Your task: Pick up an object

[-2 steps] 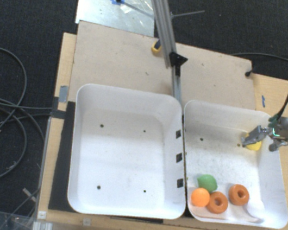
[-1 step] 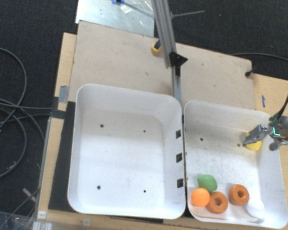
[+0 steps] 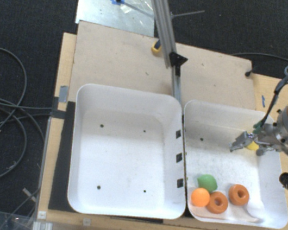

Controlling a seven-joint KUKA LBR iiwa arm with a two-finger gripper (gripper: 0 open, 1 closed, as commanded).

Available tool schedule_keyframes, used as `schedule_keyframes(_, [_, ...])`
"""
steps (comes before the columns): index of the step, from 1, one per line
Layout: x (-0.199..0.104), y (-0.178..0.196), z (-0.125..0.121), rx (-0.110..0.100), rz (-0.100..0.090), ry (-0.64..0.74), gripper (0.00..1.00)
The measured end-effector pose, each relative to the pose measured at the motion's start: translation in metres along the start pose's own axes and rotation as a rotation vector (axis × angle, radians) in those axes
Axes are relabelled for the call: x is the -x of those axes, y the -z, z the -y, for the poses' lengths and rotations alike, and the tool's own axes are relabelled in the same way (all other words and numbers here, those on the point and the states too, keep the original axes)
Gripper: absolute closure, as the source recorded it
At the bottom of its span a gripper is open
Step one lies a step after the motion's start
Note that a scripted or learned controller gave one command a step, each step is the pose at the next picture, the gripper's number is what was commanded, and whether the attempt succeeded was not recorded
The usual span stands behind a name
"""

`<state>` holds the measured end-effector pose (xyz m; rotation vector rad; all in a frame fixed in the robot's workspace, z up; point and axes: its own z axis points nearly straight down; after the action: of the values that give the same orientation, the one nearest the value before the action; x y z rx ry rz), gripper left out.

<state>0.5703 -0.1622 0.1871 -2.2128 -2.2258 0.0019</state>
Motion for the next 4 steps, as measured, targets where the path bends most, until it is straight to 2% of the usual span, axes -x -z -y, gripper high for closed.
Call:
schedule_keyframes(1, [0.005,-0.061,-0.002,-0.001,0.000,-0.005,0.00])
schedule_keyframes(2, [0.004,-0.098,-0.002,0.000,0.000,-0.005,0.00])
schedule_keyframes(3, [0.005,-0.085,-0.004,0.006,0.002,-0.005,1.00])
schedule_keyframes(4, [-0.001,-0.040,-0.005,0.009,0.003,-0.001,1.00])
